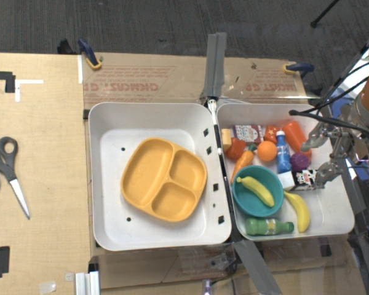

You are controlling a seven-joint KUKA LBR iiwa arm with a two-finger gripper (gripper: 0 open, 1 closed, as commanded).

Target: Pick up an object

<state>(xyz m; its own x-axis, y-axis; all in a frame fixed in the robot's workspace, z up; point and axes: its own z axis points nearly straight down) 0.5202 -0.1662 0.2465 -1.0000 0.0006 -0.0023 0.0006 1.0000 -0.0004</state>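
Jaws (323,158) parted over right bin, two bananas (258,189), one teal bowl (249,201)

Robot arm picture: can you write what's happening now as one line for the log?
tool: open, over right bin, holding nothing | banana: in teal bowl | yellow divided plate: in left bin
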